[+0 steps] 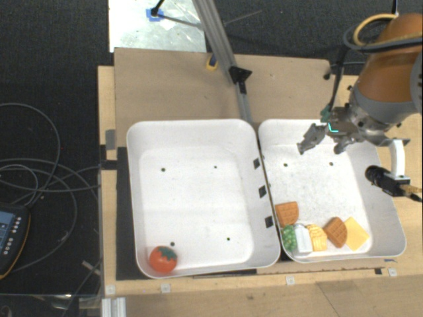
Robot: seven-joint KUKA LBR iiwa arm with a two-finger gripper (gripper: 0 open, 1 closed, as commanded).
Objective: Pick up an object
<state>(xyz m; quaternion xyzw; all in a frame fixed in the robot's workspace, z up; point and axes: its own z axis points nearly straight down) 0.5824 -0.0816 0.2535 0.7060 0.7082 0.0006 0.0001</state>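
Note:
My gripper [324, 142] hangs over the far part of the right bin [380, 197], its two fingers spread open with nothing between them. Along that bin's near edge lies a row of toy foods: an orange waffle piece [287, 212], a green and white item [295, 238], a yellow corn piece [317, 237], a brown cookie [336, 232] and a yellow cheese wedge [357, 234]. A red tomato [162, 259] sits in the near left corner of the left bin [192, 197]. All of these lie well below and apart from the gripper.
A grey tripod leg [221, 41] slants down to the gap between the bins. Black clips [262, 191] mark the shared bin wall. Cables and a pendant [10, 226] lie on the floor at left.

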